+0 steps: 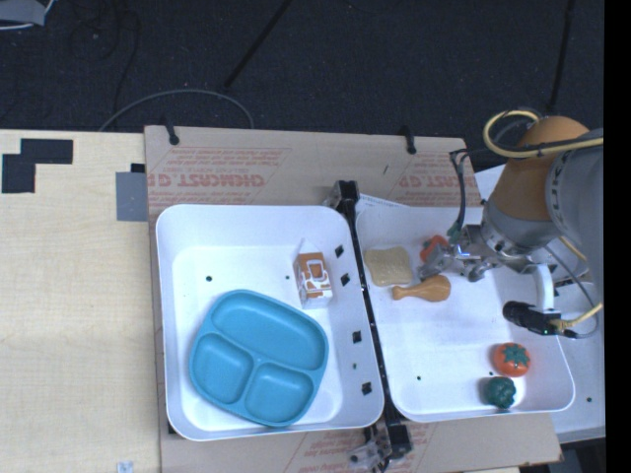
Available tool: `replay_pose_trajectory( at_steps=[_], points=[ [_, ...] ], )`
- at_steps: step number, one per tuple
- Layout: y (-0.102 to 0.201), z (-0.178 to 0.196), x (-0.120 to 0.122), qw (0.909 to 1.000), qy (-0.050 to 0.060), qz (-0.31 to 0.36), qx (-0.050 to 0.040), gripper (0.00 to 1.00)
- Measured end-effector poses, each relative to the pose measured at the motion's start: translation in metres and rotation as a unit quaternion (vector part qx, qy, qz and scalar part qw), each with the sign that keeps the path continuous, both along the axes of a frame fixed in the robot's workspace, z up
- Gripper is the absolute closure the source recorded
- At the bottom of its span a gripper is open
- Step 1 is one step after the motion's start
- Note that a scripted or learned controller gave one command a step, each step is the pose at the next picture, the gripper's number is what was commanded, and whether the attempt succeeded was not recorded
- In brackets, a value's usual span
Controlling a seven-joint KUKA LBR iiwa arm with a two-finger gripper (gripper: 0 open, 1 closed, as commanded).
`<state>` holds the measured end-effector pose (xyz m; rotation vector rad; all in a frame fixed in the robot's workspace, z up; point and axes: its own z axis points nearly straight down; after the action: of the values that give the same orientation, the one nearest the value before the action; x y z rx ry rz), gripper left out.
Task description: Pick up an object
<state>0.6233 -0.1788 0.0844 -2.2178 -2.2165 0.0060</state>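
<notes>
From where I sit, the left bin point(182, 254) carries a blue divided plate point(258, 358) and a small orange-and-white carton point(314, 278). In the right bin point(463, 392) I see a tan slab point(387, 263), a toy drumstick point(424, 290), then a tomato point(512, 359) and a green piece point(500, 392). The jaws point(455, 257) hang low just beside the drumstick; I cannot tell whether they are open. I judge this the approach: next, settle over the drumstick and close.

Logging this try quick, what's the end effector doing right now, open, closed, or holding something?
End effector: cannot be told; it sits low in the right bin, by the wooden piece.
</notes>
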Motion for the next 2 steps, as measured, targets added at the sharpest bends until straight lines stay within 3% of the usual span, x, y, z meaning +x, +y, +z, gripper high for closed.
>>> replay_pose_trajectory(
  at_steps=[1, 2],
  points=[
    [-0.001, 0.013, 0.001, 1.0000, -0.002, 0.000, -0.0006, 1.00],
    [0.002, 0.057, 0.006, 1.0000, -0.005, 0.001, -0.0011, 1.00]
  ],
)
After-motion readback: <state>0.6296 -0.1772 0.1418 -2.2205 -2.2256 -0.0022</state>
